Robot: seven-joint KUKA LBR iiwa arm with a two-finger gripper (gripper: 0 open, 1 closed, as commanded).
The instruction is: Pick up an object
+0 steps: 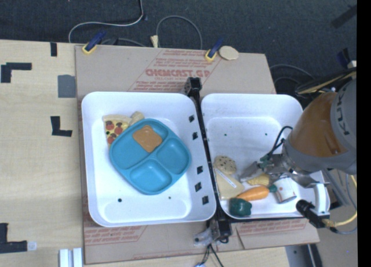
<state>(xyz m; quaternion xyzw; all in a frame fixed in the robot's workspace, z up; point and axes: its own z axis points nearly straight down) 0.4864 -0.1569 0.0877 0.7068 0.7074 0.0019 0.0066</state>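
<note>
Two bins: left holds one blue tray, one pizza slice; right holds one carrot, gripper low, jaws unclear

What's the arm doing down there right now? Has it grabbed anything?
Gripper low in right bin, grip unclear. Carrot beside it. Green piece and cheese crowd close.

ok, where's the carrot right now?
The carrot lies near the front edge of the right bin, just above the green piece and beside the gripper.
</note>
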